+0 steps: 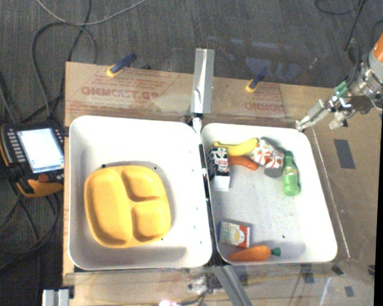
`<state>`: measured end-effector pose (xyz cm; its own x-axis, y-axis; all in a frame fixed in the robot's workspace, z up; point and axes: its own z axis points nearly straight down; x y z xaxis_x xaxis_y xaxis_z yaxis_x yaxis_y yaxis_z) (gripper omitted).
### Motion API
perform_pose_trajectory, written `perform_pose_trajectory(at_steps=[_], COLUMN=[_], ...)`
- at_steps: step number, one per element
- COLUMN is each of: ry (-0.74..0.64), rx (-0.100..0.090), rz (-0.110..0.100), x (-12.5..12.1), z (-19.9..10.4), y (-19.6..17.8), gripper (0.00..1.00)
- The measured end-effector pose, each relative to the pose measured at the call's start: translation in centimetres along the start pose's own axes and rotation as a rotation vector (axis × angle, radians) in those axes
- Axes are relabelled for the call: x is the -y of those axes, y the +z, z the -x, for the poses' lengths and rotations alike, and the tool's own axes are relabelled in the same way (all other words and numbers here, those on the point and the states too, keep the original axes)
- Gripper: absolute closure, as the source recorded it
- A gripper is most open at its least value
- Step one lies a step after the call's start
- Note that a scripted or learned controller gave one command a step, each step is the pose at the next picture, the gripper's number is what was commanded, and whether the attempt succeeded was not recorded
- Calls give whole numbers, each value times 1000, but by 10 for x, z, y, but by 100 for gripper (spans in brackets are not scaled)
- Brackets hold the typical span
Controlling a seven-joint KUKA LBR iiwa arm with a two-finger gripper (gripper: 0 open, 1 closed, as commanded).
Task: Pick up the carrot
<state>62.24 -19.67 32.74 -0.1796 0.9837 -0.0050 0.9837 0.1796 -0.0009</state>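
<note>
The fingers (306, 120) of the gripper (322, 111) stand apart, released, and grasp nothing; they hang above the upper right corner of the right bin (329, 214), near its rim. The carrot (253, 253) lies flat near the lower edge of this bin, with its green end towards the right, just below a small carton (234, 234). Along the upper edge of the same bin there are a banana (237, 146), a red-orange item (244, 163) that I cannot identify, a black and white box (219, 162), a crumpled packet (268, 154) and a green bottle (291, 176). The left bin (83, 137) holds a yellow divided tray (130, 205).
</note>
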Motion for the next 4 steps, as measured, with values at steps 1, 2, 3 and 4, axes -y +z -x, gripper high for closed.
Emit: perform_pose_trajectory(at_steps=[1, 2, 3, 4], ry=[-324, -456, -521, -794], rx=[-4, -5, -3, -5], rz=[2, 1, 3, 3], x=[68, 89, 45, 80], z=[-68, -105, -50, -80], y=[-4, 51, 40, 77], gripper=[0, 0, 0, 0])
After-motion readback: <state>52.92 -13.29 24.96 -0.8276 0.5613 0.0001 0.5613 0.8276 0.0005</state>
